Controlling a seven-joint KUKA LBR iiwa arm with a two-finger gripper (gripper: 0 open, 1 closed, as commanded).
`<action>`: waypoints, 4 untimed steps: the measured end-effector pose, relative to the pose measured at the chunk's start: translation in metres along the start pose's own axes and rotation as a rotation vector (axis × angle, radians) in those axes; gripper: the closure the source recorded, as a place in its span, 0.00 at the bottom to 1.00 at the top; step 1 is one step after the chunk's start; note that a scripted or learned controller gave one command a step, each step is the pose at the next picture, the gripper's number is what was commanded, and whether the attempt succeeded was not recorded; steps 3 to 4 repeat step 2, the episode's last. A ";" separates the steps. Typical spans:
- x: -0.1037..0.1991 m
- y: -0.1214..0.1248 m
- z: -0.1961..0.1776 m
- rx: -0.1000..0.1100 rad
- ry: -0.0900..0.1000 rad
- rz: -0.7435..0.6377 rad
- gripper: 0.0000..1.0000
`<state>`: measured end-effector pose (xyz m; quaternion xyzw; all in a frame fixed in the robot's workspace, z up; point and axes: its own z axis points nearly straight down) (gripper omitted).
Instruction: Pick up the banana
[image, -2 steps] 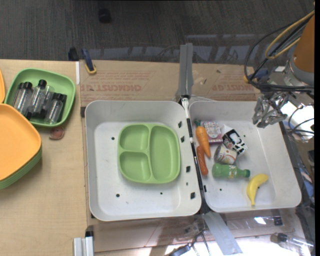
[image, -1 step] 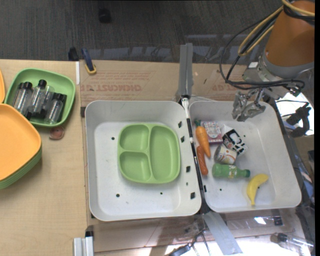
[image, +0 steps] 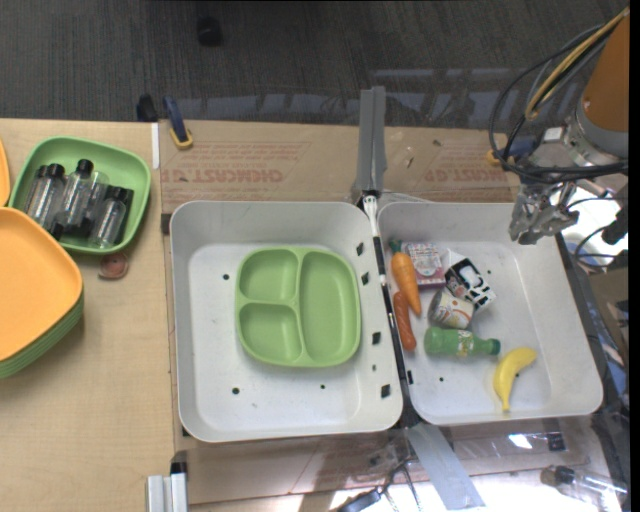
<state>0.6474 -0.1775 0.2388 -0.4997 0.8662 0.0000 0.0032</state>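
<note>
Two shallow white bins are sitting side by side on the worktop (image: 250, 160). The left bin (image: 200, 400) is carrying a green divided plate (image: 299, 306) at its centre. The right bin (image: 570, 390) is holding the banana (image: 511, 373), which is lying toward five o'clock of that bin, apart from the other things and tilted with its tip pointing down-left. At about ten o'clock from the banana a green bottle (image: 459, 344) is lying on its side, with a small cup (image: 451, 309) just above it. Two carrots (image: 404, 298) are lying along the bin's nine o'clock wall, and a pink packet (image: 426, 260) is resting near twelve o'clock. The pincer (image: 537, 218) is hanging over the bin's two o'clock corner, well apart from the banana and holding nothing; whether it is spread or closed is too blurred to tell. At the worktop's nine o'clock side a green tray (image: 130, 170) is holding several small bottles (image: 78, 203), beside a stack of orange plates (image: 35, 290).
</note>
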 end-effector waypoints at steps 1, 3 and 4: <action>-0.077 0.030 0.040 -0.003 0.001 -0.144 1.00; -0.005 -0.010 0.049 0.000 0.000 -0.150 1.00; -0.005 -0.010 0.049 0.000 0.000 -0.150 1.00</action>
